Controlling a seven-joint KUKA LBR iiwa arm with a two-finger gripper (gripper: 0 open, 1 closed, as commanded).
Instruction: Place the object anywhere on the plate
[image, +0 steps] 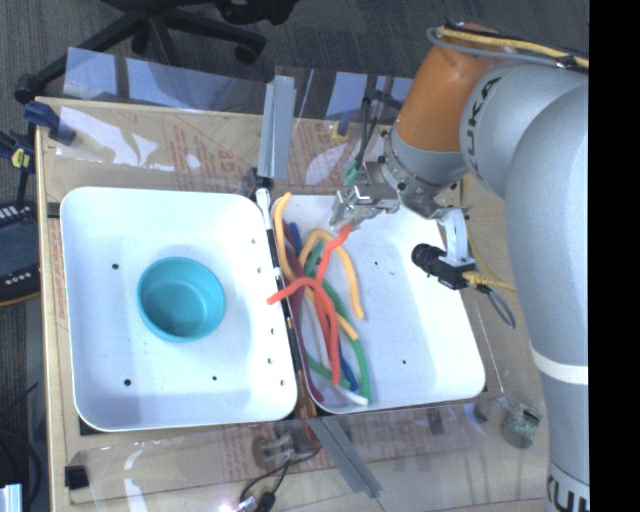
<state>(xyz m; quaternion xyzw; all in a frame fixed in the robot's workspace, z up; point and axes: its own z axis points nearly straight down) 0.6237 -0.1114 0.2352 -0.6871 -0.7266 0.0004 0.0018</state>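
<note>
You see two shallow white plastic bins side by side on the bench, and I take the left white bin (100, 380) as the landmark. In its middle part, a little toward its left side, stands a round turquoise plate (181, 298) with a raised rim, like a shallow bowl. Nothing lies on this plate.

Just to the right of the left bin, touching it along the edge, is the right white bin (430, 340). A bundle of long flexible strands (330, 300) in red, orange, yellow, green and blue lies in the part of the right bin nearest to the left bin. One red strand (285, 292) crosses over the shared edge, and its tip reaches just inside the left bin, well apart from the plate.

The metal two-finger gripper (350, 213) of the grey arm with the orange band (445, 85) is to the right of the left bin, above the far end of the bundle. A red-orange strand rises up to the fingertips, and the claw seems to pinch its upper end, while the rest of the bundle lies on the bin floor.
</note>
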